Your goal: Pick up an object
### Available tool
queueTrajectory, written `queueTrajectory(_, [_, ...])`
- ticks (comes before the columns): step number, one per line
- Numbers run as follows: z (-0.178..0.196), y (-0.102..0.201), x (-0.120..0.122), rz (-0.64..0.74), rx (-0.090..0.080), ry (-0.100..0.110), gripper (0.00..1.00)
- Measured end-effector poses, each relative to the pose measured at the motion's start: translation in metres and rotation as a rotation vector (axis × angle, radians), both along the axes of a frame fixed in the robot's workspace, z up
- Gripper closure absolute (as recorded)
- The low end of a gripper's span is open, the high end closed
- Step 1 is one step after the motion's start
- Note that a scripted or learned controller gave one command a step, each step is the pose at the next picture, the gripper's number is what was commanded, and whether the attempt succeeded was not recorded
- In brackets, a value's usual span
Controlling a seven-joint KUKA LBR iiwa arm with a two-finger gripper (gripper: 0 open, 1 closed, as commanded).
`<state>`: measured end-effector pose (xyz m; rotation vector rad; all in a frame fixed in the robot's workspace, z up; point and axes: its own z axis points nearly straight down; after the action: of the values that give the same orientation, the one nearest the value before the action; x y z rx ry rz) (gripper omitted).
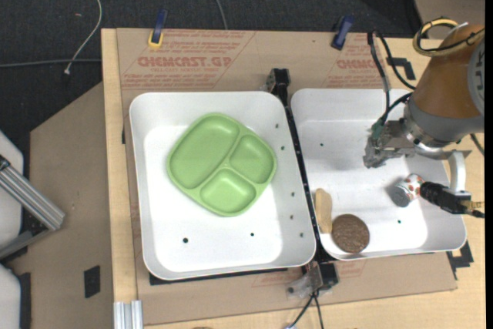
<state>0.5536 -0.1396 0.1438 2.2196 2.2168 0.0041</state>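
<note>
Nothing is lifted yet — the claw [375, 154] hangs low over the right bin [339, 115], and I cannot tell whether it grips anything. Candidates wait: a brown disc [350, 233] and stick [323, 209] at lower centre, a green plate [222, 163] in the left bin [154, 115].

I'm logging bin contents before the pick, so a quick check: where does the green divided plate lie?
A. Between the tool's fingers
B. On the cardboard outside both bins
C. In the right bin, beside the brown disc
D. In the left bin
D: the green divided plate lies flat inside the left bin, while the brown disc sits in the right bin, where the arm is reaching in.
</note>
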Motion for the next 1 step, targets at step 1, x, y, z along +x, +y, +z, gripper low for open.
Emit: queueTrajectory(1, [0.0455,0.0005,0.0074,0.003,0.0,-0.001,1.0])
